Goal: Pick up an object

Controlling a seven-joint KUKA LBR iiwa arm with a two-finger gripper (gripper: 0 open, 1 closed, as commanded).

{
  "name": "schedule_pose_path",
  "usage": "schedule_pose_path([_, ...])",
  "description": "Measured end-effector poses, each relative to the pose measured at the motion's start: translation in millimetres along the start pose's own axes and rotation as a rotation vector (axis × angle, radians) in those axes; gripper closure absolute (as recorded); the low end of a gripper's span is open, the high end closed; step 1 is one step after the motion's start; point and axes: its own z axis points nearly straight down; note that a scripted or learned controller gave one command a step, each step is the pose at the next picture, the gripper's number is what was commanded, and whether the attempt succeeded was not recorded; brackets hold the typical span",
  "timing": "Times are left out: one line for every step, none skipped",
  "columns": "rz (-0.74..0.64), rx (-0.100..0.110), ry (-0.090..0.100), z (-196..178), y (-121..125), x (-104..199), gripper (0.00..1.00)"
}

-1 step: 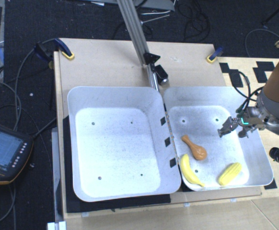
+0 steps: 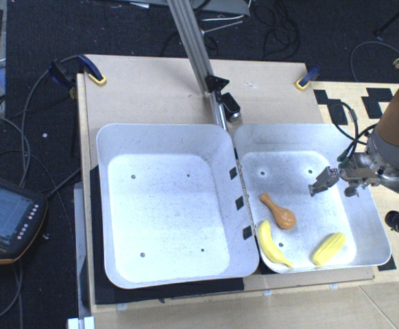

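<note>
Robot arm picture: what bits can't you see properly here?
- Arm in the camera view: the picture's right edge cuts it off, so most of it is out of sight.
- Gripper: too small and dark to tell how it is set.
- Banana: its lower end blends into the right bin's rim.
- Yellow corn-like toy and orange pear-shaped toy: too small to be sure what they are.

We see three objects in right bin, all toward its near end. Orange pear-shaped piece lies flat near bin's left wall, narrow stem end pointing up-left. Yellow banana lies curved along near-left corner, just below orange piece. Yellow corn cob lies tilted near front wall, well apart from banana. None lifted.
</note>
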Motion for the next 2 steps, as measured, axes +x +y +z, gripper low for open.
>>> schedule_pose_path([0.001,0.004,0.001,43,-1,-4,0.00])
schedule_pose_path([0.000,0.004,0.001,88,5,-3,0.00])
